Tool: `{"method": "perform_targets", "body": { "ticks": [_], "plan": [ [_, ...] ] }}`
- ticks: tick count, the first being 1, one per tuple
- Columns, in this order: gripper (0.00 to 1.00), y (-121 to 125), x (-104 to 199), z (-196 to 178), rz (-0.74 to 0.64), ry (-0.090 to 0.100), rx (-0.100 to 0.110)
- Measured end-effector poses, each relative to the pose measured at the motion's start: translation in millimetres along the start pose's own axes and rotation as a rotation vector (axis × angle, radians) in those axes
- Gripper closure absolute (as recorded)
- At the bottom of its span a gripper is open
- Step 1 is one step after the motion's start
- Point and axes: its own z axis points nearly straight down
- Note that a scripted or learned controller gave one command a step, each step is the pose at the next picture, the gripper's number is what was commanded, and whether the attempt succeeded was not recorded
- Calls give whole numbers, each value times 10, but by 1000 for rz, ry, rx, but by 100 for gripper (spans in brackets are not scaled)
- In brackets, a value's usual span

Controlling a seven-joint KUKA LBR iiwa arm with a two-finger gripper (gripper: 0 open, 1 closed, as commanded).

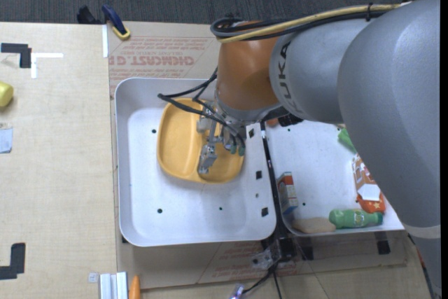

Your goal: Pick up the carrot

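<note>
The gripper [208, 150] hangs over the shallow yellow plastic bowl [178, 143] — whether it pinches anything I cannot tell — no carrot lifted yet.

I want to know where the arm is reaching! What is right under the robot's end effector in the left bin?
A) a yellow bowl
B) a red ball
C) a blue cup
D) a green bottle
A: the end effector hangs over the yellow bowl, which sits in the left bin; the green bottle lies in the right bin instead.
</note>
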Motion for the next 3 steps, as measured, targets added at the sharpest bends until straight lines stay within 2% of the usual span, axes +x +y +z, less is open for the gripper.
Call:
{"method": "perform_targets", "body": {
  "ticks": [1, 2, 3],
  "plan": [
    [100, -21, -23, -134, -2, 0, 5],
    [100, 444, 401, -465, 233, 22, 7],
    [100, 833, 1195, -1219, 280, 22, 8]
  ]
}}
